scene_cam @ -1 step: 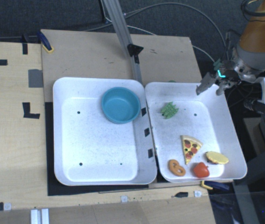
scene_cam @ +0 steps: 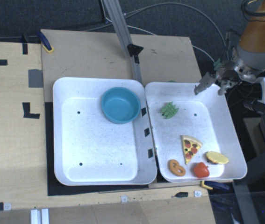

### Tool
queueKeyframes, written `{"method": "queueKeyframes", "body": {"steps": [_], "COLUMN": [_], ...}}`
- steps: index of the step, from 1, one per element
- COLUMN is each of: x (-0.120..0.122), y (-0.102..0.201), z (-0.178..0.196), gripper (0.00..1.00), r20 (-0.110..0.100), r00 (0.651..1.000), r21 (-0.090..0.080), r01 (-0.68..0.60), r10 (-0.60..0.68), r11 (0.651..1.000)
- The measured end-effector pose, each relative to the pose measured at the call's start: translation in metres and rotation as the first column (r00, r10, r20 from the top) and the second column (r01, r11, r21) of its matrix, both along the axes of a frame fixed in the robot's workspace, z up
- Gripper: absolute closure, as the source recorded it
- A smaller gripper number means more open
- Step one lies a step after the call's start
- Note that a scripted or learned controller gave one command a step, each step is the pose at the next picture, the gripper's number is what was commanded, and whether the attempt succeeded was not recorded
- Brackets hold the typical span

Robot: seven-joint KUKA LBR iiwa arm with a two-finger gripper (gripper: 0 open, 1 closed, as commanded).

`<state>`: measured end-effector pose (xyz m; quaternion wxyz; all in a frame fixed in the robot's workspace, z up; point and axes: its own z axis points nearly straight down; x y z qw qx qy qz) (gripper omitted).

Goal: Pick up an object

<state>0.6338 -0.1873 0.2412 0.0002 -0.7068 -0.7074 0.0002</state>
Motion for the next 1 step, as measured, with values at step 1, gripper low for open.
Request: {"method": "queueKeyframes", "body": {"steps": [1], "x": [-0.0017], "y": [0.0064], "z": [-0.0445], "gripper": [0.0], "r20": [-0.003], "r00": [1.0], "r21": [0.001], "r01": [0.0], "r10": [0.0], "r11": [1.0]}}
